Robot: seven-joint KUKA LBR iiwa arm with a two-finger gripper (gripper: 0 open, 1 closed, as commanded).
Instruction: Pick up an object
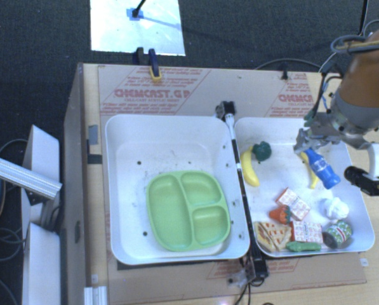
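The arm enters from the right of the frame, and its claw (311, 143) sits low over the upper part of the right bin (365, 229). A blue bottle (320, 168) runs diagonally down and to the right from the claw tip. The view does not resolve whether the claw is released, clenched, or grasping the bottle.

A yellow piece (312, 175) lies against the bottle's left side, partly under it. A banana (249, 168) rests near the divider at centre frame, with a dark green vegetable (261, 150) just beside it. Along the lower edge of the right bin lie a waffle (272, 235), small red-and-white cartons (299, 218) and a white crumpled item (334, 206). The left bin (129, 151) carries a green divided tray (188, 210).

Procedure, as judged from here:
1. Treat the blue bottle as the target, since it is nearest the claw.
2. Close across the bottle's narrow width, not along its length.
3. Centre the grip on the body; an end grip is likely to let it pivot out.
4. Keep the yellow piece outside the closing path.
5. Lift straight up and confirm the bottle rises clear of the bin floor before moving sideways.
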